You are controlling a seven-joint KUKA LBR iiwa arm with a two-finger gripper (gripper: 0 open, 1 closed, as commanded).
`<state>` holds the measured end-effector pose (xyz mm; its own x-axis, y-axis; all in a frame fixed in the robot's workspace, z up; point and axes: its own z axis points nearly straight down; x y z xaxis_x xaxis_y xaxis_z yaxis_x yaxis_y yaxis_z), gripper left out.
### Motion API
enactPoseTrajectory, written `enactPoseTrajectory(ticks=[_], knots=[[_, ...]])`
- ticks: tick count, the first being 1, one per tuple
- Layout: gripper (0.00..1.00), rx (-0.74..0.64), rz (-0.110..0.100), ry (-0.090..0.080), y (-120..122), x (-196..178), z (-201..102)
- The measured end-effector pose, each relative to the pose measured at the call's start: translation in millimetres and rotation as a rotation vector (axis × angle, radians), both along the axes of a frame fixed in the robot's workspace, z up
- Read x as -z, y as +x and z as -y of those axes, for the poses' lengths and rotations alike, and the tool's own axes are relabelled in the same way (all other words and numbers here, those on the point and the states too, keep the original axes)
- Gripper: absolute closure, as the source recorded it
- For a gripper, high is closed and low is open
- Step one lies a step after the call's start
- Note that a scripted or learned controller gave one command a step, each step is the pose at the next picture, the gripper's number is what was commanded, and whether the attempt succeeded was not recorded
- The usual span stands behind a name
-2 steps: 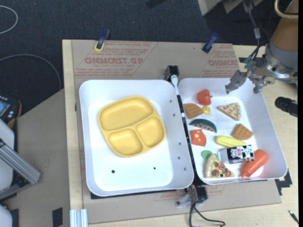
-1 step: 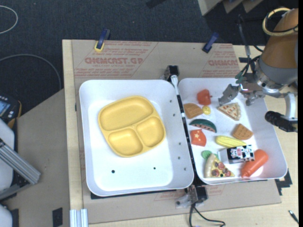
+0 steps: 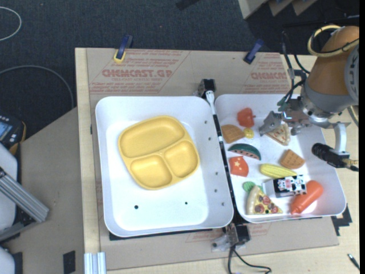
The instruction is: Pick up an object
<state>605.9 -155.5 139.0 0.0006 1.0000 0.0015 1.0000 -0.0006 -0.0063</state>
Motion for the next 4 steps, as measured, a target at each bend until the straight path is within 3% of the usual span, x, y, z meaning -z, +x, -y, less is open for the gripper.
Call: enactPoseTrajectory(ticks=[1,2,4], knots=[[0.00,-0.001,0.008,-0.002,1.0,50.7,-0.4],[1.00,0.000,0.018,-0.009,3.5,34.5,2.4],[1.00,-0.001,0.013,-0.004,-3.7,-83.1,11.0]])
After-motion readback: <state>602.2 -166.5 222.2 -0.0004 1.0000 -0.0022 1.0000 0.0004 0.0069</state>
